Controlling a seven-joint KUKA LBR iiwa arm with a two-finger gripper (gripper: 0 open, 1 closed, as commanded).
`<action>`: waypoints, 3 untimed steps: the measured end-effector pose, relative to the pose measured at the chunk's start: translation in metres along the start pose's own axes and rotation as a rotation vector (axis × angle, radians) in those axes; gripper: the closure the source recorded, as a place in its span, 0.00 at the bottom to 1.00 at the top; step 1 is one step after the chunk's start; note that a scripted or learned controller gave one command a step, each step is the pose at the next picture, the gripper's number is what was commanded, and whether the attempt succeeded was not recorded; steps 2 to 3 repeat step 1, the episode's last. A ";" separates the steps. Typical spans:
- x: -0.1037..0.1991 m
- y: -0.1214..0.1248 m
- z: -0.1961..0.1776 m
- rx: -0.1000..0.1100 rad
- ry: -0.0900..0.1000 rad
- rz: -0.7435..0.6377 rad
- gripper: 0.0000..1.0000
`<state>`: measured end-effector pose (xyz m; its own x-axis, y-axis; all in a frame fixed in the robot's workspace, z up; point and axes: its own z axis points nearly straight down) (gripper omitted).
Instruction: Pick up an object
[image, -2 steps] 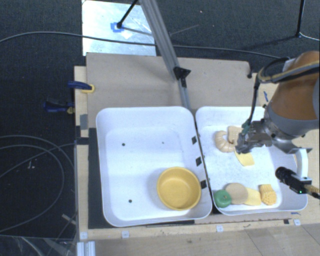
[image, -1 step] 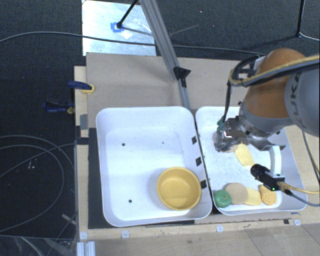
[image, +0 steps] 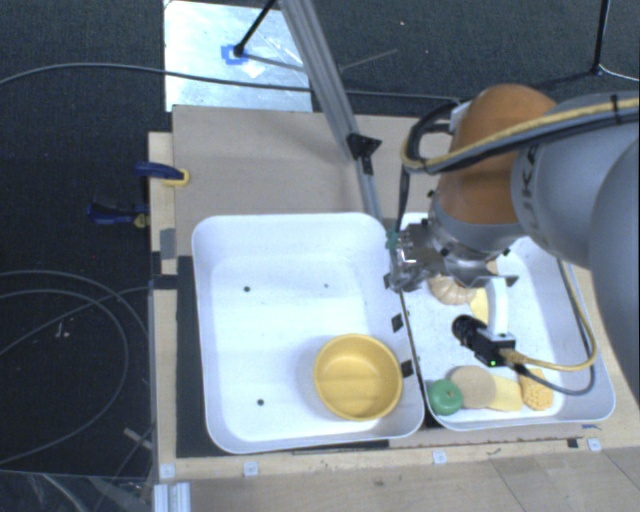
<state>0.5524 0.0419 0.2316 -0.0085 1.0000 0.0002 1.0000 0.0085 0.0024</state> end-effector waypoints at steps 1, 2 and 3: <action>0.054 0.019 -0.010 -0.001 0.001 -0.001 1.00; 0.054 0.019 -0.010 -0.001 0.001 -0.001 1.00; 0.054 0.019 -0.010 -0.001 0.001 -0.001 1.00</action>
